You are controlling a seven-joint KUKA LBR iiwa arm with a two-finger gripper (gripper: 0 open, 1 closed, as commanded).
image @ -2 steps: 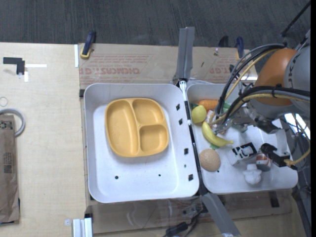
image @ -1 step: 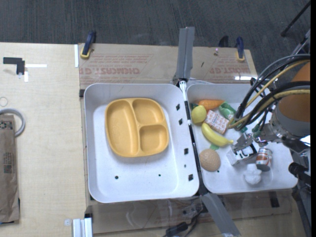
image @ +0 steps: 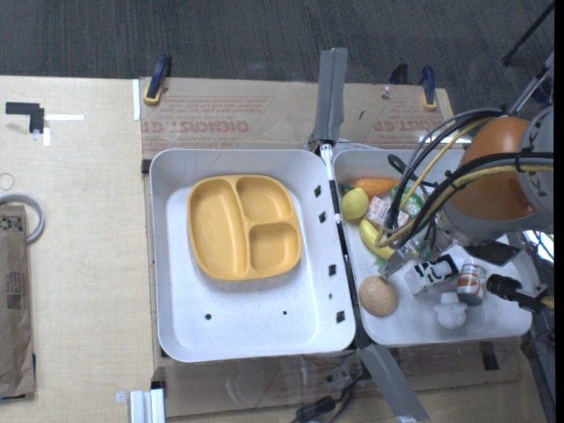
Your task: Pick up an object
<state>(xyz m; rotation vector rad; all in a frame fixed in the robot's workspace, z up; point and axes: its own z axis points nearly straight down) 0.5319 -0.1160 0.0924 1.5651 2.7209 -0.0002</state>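
Note:
My arm reaches in from the right over the right bin, trailing black and yellow cables. The gripper is low in that bin, between a yellow banana and a small black-and-white carton. Around it lie a lemon, an orange carrot, a green-and-white packet, a brown potato-like ball, a small can and a white lump. The arm hides the back right of the bin.
The left bin holds a yellow divided plate. A grey divider bar runs between the bins at the back. Cardboard lies behind them, with blue clamps. A brown bag lies at the far left.

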